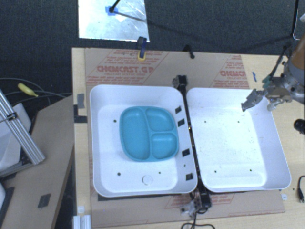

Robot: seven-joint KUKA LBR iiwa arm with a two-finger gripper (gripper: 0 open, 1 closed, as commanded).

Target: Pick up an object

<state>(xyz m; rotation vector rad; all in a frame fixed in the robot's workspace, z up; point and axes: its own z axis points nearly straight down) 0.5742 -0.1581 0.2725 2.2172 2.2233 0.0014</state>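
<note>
Camera view: a tan bench board with red lettering carries two shallow white plastic bins side by side. The left bin holds a light-blue plastic divided plate with three compartments — it lies flat near the bin's centre. The right bin sits just beside it. The two-finger metal gripper is positioned over the right bin's upper right corner — fingers spread apart, nothing between them, well apart from the plate.
</note>
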